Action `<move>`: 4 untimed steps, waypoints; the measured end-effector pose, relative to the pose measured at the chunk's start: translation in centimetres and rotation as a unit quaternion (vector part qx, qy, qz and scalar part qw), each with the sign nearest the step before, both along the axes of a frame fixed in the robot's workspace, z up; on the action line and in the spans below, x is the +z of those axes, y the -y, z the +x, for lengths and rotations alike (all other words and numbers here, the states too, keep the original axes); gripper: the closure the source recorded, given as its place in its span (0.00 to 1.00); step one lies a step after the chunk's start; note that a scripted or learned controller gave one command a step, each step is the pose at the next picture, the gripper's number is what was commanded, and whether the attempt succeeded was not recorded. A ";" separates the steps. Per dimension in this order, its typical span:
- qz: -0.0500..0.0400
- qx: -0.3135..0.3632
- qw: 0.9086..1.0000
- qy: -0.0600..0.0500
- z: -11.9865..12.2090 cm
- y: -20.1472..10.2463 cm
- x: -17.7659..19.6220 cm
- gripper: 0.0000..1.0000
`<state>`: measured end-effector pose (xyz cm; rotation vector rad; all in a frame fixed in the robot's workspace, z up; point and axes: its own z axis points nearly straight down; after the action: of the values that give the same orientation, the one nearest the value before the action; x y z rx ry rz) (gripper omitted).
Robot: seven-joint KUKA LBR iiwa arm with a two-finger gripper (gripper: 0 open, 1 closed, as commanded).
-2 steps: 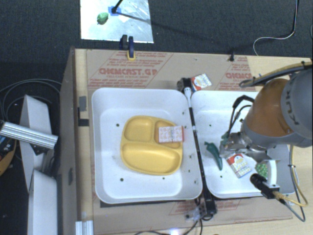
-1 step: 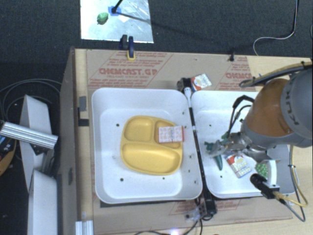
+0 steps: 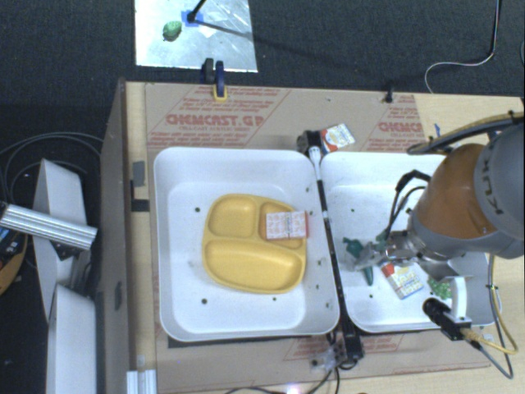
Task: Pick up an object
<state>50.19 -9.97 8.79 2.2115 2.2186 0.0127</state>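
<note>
In the right bin (image 3: 361, 189), my gripper (image 3: 367, 254) hangs low, reaching in from the right below the orange-banded wrist. A dark green object (image 3: 355, 248) lies right at its tip, and I cannot make out whether it is gripped. A small red-and-white packet (image 3: 404, 280) lies just to the right of the tip, partly under the arm. A green item (image 3: 440, 287) peeks out near the bin's front right. In the left bin (image 3: 176, 220) a yellow divided tray (image 3: 246, 249) carries a small pink-and-white box (image 3: 285, 225) in its upper right compartment.
A red-and-white packet (image 3: 335, 138) lies on the cardboard behind the bins. A black divider (image 3: 326, 220) runs between the two bins. A metal bar (image 3: 49, 226) and cables lie off the bench to the left. A silver sheet (image 3: 195, 23) sits on the floor at the back.
</note>
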 end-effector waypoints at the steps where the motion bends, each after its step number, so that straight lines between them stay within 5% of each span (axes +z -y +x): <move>1: -0.001 -0.002 1.000 -0.004 1.7 6.6 5.7 0.00; 2: 0.001 0.000 1.000 -0.005 7.1 1.3 -0.4 0.00; 3: -0.001 0.001 1.000 -0.003 14.0 2.7 8.6 0.00; 4: 0.000 -0.001 1.000 -0.006 8.5 0.6 -0.4 0.00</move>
<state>58.68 -10.57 8.42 2.2190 2.2232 0.0012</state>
